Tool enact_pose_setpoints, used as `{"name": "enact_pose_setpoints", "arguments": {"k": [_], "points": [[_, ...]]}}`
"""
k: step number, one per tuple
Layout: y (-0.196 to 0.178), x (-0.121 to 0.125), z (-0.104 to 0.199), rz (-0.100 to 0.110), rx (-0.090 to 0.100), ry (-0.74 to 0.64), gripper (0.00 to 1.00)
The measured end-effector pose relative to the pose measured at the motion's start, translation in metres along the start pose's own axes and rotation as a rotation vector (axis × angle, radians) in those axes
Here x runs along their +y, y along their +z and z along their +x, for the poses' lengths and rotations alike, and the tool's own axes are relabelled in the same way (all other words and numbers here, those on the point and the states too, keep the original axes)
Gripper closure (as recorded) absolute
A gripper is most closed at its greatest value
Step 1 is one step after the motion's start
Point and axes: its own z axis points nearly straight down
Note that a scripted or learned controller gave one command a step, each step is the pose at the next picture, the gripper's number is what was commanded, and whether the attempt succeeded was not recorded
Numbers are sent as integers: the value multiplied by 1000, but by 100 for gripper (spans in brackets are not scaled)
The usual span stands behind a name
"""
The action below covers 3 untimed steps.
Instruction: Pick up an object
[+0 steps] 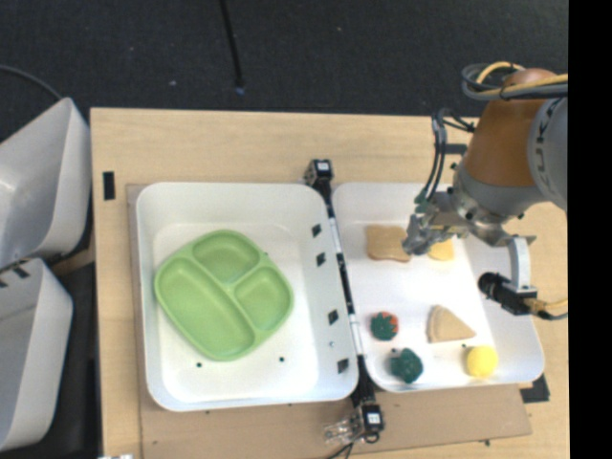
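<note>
**Gripper low in right bin, between tan slice and yellow piece — no confirmed grasp**

The grey KUKA arm with orange band (507,151) reaches in from the right, and its two-finger gripper (421,240) sits low over the far part of the right shallow white bin (507,366). The tip is just beside the right edge of a flat tan bread-like slice (384,243), with a small yellow rounded piece (442,250) touching or nearly touching its other side. Finger state: cannot tell, the wrist body hides the gap. Nothing is visibly pinched.

Other candidates in the same bin: a tan wedge-shaped piece (448,325), a yellow ball-like fruit (481,360), a dark green and red round toy (383,326) and a dark green lumpy toy (405,364), all well apart from the tip. The left shallow white bin (153,371) holds a light green three-compartment plastic tray (224,295).

Likely target is the slice or the yellow piece; which one is unclear.

Risks, as I judge them:
- The slice lies flat, so the tip may close over its edge and skid off, lifting nothing.
- Two items crowd the tip, so closing could shove one aside or catch both badly.
- The yellow piece looks rounded and may squirt out.
- The bin's far wall is near, so a pushed item could jam against it.
</note>
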Motion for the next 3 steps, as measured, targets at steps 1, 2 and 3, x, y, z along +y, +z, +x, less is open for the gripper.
{"name": "enact_pose_setpoints", "arguments": {"k": [1,2,3], "points": [[-55,12,2,0,0,-6,100],[-68,13,1,5,1,-6,100],[-72,-4,45,6,2,-9,100]]}}
